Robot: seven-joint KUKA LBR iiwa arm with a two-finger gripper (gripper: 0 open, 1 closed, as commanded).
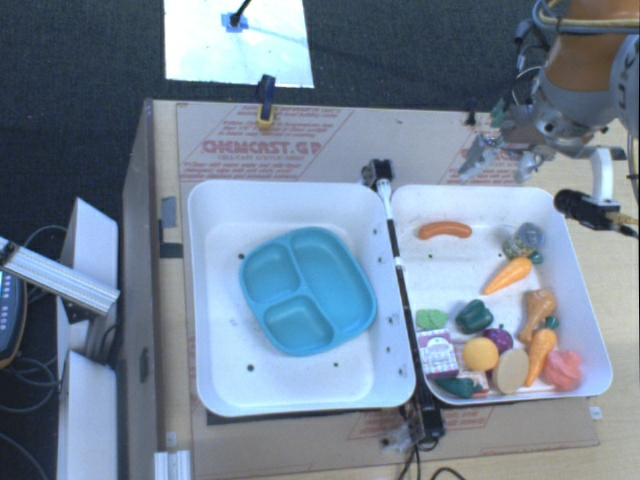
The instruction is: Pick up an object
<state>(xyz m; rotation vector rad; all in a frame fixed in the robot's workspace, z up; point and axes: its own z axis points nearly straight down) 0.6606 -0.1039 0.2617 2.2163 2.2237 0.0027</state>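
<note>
Right bin, front edge: toy food crowded together — pink piece, yellow fruit, green pepper, carrots. Sausage lies alone near back wall. Left bin holds blue divided tray. Gripper hovers above bench behind right bin, fingers spread, nothing between them.

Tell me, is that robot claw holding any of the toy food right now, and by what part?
No. The gripper hangs above the bench just beyond the right bin, with nothing between its fingers. The sausage and carrot lie untouched inside.
</note>
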